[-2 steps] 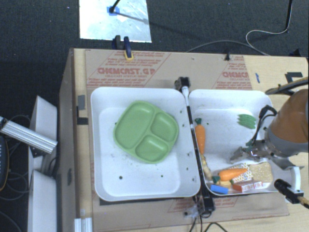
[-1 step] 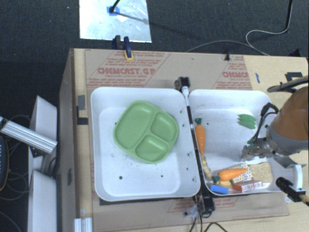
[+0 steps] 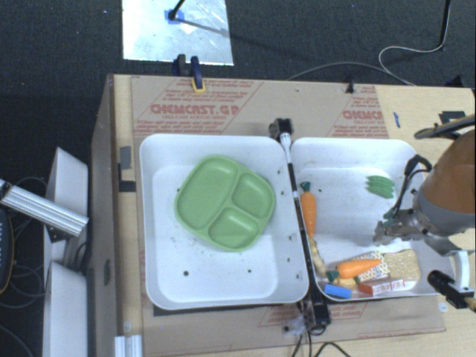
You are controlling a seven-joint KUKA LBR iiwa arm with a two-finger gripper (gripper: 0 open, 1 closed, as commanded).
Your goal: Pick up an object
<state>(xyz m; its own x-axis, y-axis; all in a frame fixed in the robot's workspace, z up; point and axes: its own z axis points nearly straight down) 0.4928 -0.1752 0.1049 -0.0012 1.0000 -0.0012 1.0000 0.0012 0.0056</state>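
The arm (image 3: 446,188) is reaching in from the right over the right bin (image 3: 349,151), its jaws' tip sitting near (image 3: 387,233); whether they are released or clenched, I cannot tell. A carrot (image 3: 308,210) is lying along the divider, a green pod (image 3: 380,186) farther back, and an orange piece (image 3: 357,268) and a box (image 3: 387,281) are crowding the front corner. The green divided plate (image 3: 225,203) is resting in the left bin (image 3: 160,199).
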